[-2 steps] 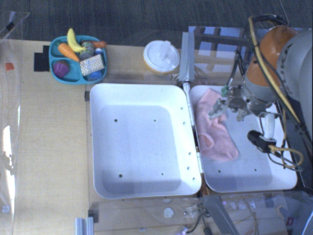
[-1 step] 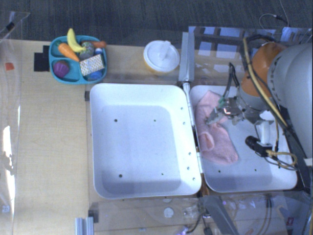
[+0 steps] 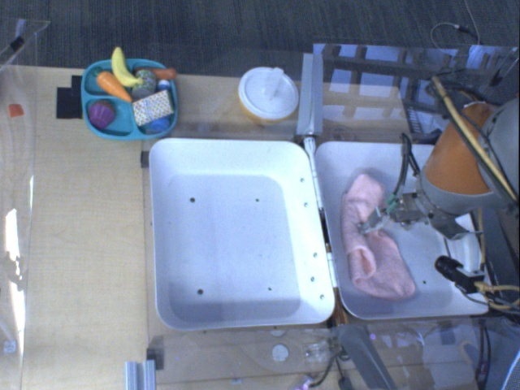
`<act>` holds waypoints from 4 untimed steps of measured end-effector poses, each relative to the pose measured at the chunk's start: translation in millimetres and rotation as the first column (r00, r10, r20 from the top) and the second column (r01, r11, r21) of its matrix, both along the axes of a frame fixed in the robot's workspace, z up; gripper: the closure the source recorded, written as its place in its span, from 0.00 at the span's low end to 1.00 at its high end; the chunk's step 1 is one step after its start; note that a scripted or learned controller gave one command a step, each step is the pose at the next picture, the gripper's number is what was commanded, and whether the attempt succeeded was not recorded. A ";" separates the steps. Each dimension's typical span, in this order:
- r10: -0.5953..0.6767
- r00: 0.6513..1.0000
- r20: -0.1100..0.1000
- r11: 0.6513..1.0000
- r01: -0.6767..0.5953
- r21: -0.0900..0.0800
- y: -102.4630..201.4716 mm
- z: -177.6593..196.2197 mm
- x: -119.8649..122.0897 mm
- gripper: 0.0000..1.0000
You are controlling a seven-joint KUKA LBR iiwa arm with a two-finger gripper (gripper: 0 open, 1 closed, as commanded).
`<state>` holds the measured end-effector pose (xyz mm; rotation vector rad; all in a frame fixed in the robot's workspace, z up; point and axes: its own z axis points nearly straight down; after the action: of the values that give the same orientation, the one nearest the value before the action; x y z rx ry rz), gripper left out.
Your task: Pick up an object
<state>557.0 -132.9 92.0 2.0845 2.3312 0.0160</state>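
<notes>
A pink cloth [image 3: 367, 238] lies rumpled along the left side of the right bin [image 3: 422, 295]. My gripper [image 3: 374, 222] reaches in from the right and sits low over the cloth's middle, its fingertips right at the fabric. The fingers stand slightly apart, with a fold of the cloth at their tips; whether fabric is pinched between them is not visible. The grey arm with its orange band [image 3: 457, 162] covers the bin's right part.
The left bin [image 3: 236, 299] sits beside the right one. At the bench's back left a blue tray [image 3: 128, 97] holds toy food. A white lidded container [image 3: 268, 93] stands behind the bins. Cables and a metal frame [image 3: 406, 63] crowd the back right.
</notes>
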 end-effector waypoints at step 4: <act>0.292 0.956 -0.007 0.956 -0.292 -0.003 14.0 6.0 21.8 0.00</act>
<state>578.8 -118.9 98.0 1.7190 2.6170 0.0087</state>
